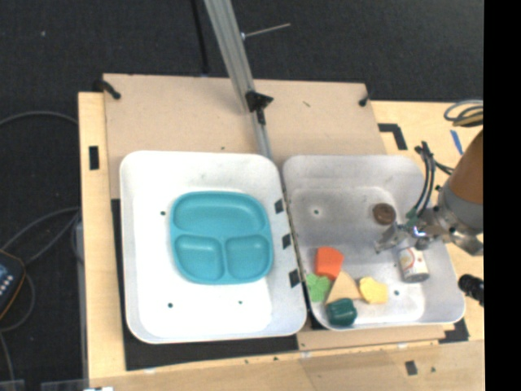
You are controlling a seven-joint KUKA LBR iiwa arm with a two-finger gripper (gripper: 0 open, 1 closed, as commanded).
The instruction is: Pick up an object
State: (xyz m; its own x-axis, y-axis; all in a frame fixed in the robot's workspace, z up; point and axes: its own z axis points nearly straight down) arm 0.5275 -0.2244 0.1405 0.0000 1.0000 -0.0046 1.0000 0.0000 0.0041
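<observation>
Candidates for the pick are clustered at the near side of the right bin (pixel 358 169): an orange block (pixel 329 261), a light green piece (pixel 317 287), a tan wedge (pixel 346 286), a yellow piece (pixel 374 290) and a dark green piece (pixel 342 311), several of them touching or just beside one another. A small brown disc (pixel 383 213) lies apart, nearer the bin's middle. All of these are judged to be light, rigid toy-like shapes with smooth faces, so a slip is more likely than any damage. The orange block is judged the easiest to take, across its two flat sides, though the crowding of its neighbours leaves little room for a finger. The left bin (pixel 138 243) is occupied by a turquoise divided plate (pixel 220 236). The arm is seen reaching in from the right, wrist bent down over the right bin's far-right part, with the gripper (pixel 411 255) low above the floor of the bin, well apart from the cluster. Whether the fingers are spread or closed cannot be told; a small whitish, cylindrical thing sits at the tip, but a hold on it cannot be confirmed.
</observation>
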